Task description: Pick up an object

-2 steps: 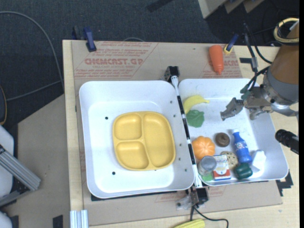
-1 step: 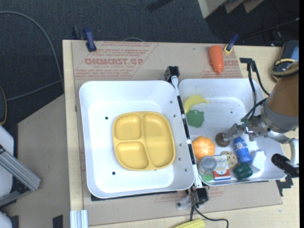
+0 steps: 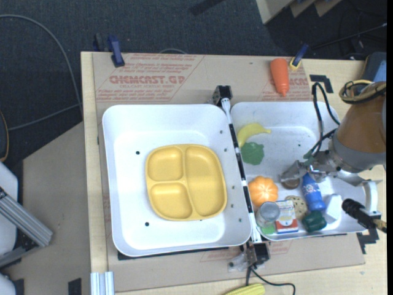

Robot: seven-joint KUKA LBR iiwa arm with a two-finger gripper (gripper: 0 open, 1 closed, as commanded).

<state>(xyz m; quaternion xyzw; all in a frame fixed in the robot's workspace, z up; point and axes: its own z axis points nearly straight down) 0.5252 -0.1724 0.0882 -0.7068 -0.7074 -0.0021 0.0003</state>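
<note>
The right bin (image 3: pixel 279 112) holds several objects. A yellow banana (image 3: pixel 252 131) lies near its far left, with a green pepper (image 3: pixel 252 153) just below it. An orange (image 3: pixel 263 190) sits at the left wall. In front of it are a silver can (image 3: pixel 268 212) and a small red and white box (image 3: pixel 287 225). A blue bottle (image 3: pixel 313 195) stands mid-bin beside a brownish grey lump (image 3: pixel 291 178), and a dark green object (image 3: pixel 315 222) lies near the front. My gripper (image 3: pixel 309 166) hangs low over the bin, just above the blue bottle and the lump.
The left bin (image 3: pixel 123 165) bears a yellow divided plate (image 3: pixel 184 182). An orange carrot (image 3: pixel 280 76) lies on the bench behind the right bin. The arm (image 3: pixel 362 131) crosses the right bin's right edge. A black clip (image 3: pixel 222 94) sits between the bins.
</note>
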